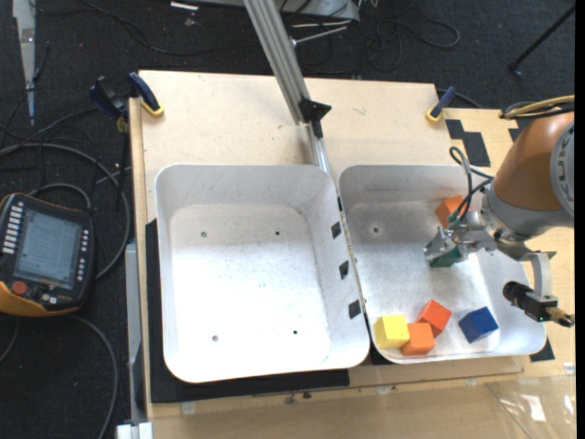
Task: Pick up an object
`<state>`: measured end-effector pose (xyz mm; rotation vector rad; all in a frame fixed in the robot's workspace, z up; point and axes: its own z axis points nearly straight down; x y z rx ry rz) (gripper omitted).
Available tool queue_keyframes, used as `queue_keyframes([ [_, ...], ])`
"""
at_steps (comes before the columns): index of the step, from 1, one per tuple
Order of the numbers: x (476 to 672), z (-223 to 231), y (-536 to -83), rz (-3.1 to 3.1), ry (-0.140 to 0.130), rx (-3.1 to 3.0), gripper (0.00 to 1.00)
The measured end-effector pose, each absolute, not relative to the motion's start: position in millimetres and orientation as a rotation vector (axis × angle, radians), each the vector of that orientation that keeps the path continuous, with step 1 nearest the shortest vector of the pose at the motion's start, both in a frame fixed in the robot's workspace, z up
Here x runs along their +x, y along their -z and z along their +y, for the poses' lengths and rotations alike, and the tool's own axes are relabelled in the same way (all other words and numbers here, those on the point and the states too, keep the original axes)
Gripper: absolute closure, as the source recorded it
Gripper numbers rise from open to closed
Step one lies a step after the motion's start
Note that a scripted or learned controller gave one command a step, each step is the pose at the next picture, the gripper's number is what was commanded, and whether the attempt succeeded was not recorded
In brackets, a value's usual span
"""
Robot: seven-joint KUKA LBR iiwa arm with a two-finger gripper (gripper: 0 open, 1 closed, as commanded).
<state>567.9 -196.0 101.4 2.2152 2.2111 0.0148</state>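
The big desk holds two white bins side by side. The left bin has no blocks to take. The right bin has all the blocks, and the arm reaches in over it. The claw hangs low in the middle of this bin, with something small and green at its tip, but I cannot tell if it is wide or narrow. An orange block sits just behind the claw, nearly touching it. A blue block, two more orange blocks and a yellow block sit together at the front edge, well apart from the claw.
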Motion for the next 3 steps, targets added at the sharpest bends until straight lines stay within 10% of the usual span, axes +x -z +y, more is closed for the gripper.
queue_keyframes([
  [1,570.3,-74,-199,2.231,-0.011,2.207,1.00],
  [3,576.8,44,-195,2.231,-0.003,2.212,1.00],
])
